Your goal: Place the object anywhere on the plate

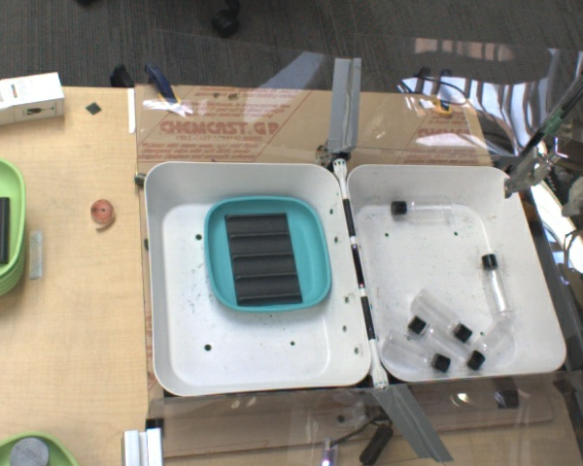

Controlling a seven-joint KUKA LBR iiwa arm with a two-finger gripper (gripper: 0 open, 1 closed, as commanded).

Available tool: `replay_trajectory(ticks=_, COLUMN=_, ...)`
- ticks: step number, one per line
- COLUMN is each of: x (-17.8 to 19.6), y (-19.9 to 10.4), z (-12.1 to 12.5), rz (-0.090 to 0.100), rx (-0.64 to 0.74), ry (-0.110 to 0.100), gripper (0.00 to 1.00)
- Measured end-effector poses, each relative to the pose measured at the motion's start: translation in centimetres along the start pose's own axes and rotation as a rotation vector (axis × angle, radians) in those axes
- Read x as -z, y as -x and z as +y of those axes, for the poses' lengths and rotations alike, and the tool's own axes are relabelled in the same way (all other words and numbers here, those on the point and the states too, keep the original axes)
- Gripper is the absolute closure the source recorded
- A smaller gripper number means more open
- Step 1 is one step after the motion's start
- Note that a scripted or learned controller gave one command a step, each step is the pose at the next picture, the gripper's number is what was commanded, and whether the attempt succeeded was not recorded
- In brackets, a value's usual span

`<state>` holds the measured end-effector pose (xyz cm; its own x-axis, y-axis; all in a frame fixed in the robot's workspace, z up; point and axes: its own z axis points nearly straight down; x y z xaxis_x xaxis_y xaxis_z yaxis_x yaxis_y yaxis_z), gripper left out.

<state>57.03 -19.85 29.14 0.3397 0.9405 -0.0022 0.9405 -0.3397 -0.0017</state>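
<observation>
Vials (447, 333), clear with black caps, loose in bin right of plate (267, 255). None grasped yet. Claw state: cannot tell. Next: reach down, grip one vial, carry to plate.
</observation>
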Motion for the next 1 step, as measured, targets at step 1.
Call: replay_trajectory(ticks=1, x=7.70, y=-0.44, z=4.95, rz=0.000, rx=-0.052, ry=0.000, gripper=0.00)
